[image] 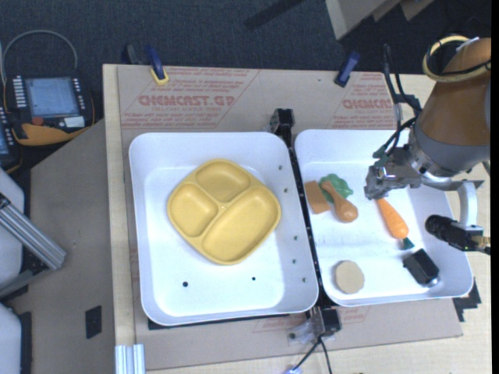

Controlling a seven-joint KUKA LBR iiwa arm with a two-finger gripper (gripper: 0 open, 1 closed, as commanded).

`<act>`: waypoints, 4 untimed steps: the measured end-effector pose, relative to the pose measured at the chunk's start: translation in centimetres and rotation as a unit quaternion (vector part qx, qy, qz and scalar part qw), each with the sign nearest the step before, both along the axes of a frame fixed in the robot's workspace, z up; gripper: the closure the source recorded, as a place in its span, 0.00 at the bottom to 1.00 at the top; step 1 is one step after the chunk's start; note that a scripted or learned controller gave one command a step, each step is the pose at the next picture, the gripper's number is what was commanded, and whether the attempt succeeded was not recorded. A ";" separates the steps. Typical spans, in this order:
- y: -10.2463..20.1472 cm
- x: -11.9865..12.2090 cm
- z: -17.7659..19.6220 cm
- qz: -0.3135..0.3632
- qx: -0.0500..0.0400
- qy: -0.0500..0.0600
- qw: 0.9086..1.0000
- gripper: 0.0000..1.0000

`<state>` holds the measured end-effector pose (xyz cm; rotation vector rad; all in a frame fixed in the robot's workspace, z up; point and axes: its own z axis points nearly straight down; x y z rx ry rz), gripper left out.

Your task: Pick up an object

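Several small items lie in the right white bin (444,287). An orange carrot (394,219) lies slanted near the middle right. A brown sausage-like piece (343,206) rests against a green item (337,184), with a tan-orange chunk (316,197) to their left. A round tan disc (348,276) sits near the front, and a black block (421,266) lies at the front right. My gripper (381,181) hangs low over the bin, just above the carrot's upper end and right of the green item.
The left white bin (156,279) holds a yellow divided plate (224,210). The grey and orange arm (456,107) comes in over the right bin's far right side. A black clamp (282,120) sits between the bins at the back.
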<state>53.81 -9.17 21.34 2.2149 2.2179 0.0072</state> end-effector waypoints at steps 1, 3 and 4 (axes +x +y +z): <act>-0.1 0.4 6.4 0.000 0.000 0.000 1.000 1.00; 9.2 2.3 4.1 0.002 0.001 0.003 1.000 1.00; 14.3 3.3 3.6 0.002 0.001 0.003 1.000 1.00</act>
